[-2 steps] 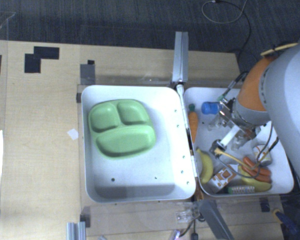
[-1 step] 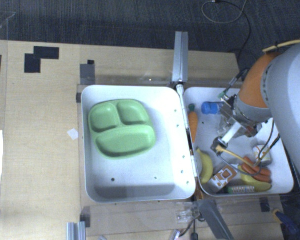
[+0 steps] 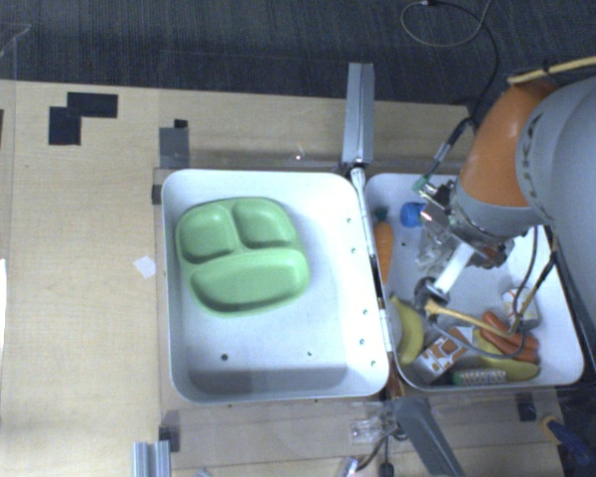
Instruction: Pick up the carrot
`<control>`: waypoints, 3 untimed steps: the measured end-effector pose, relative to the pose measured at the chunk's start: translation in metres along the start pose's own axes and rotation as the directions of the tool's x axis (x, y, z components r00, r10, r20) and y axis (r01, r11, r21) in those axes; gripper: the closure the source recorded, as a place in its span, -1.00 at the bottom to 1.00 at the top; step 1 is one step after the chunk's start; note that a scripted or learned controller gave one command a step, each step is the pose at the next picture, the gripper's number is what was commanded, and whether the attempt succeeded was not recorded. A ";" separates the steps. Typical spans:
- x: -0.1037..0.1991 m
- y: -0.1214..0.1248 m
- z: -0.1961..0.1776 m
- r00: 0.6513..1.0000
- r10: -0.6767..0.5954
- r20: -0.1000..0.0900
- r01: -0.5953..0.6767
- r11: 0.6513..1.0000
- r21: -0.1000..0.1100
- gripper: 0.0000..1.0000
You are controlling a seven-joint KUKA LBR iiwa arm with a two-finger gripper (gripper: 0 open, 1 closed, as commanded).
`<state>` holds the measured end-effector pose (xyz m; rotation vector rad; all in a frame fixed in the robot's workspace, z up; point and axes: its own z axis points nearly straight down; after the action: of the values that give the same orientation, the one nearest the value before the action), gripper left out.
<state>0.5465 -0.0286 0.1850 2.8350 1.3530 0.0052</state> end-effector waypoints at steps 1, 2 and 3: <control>-0.002 0.018 0.000 0.935 -0.356 0.000 0.356 0.935 -0.002 1.00; 0.011 -0.053 0.001 0.910 -0.415 0.001 0.415 0.910 0.001 1.00; 0.031 0.037 0.001 0.967 -0.255 0.002 0.255 0.967 0.000 1.00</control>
<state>0.5945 -0.0276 0.1842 2.6366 1.7049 0.0023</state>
